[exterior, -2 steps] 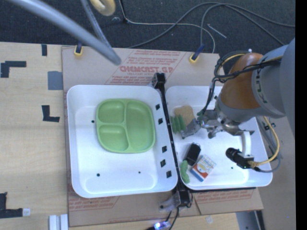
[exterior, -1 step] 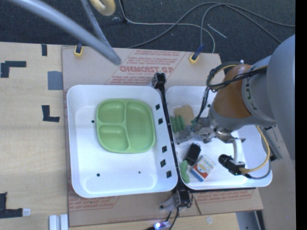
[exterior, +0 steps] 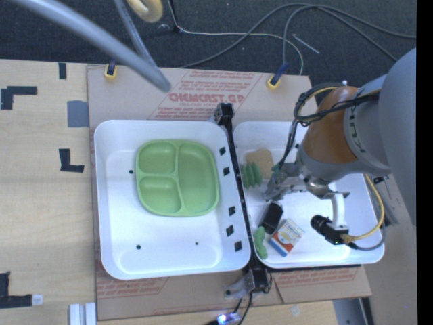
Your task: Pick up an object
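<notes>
The right bin (exterior: 369,252) holds several small things. A tan lump (exterior: 259,158) lies against its left wall, with a green ribbed piece (exterior: 252,175) just below it. Lower down are a black block (exterior: 272,217), a small colourful box (exterior: 287,237) and a green item (exterior: 260,242) near the front left corner. My gripper (exterior: 276,185) hangs low in this bin, just right of the green ribbed piece and above the black block. The wrist hides most of it, and I see nothing lifted.
The left bin (exterior: 103,202) carries a light green divided plate (exterior: 177,178). A black divider (exterior: 233,181) with clips runs between the bins. The grey arm and orange band (exterior: 331,131) cover the right bin's upper right. Cables lie beyond the bench.
</notes>
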`<state>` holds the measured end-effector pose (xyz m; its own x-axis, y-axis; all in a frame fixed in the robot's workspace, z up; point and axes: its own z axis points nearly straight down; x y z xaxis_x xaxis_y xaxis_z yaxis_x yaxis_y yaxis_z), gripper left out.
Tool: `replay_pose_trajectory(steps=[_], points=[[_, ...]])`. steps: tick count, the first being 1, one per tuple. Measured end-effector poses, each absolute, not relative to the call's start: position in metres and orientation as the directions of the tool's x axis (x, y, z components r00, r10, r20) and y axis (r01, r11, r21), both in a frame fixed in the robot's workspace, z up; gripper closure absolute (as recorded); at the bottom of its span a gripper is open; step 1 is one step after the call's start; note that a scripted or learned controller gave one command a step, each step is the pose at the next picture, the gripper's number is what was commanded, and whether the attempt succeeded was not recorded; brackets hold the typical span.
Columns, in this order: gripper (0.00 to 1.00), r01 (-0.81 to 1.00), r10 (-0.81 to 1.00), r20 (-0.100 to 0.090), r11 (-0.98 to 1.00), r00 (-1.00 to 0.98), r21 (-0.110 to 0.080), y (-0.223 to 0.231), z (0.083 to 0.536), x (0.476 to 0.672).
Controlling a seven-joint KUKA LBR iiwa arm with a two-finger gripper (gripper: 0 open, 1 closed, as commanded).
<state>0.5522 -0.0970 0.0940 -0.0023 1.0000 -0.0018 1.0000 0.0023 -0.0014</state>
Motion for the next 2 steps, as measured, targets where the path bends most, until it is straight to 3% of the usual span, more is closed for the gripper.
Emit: replay_pose_trajectory(steps=[2], points=[[1.0,1.0,1.0,-0.002,0.001,-0.001,0.004,-0.105,0.194,0.558]])
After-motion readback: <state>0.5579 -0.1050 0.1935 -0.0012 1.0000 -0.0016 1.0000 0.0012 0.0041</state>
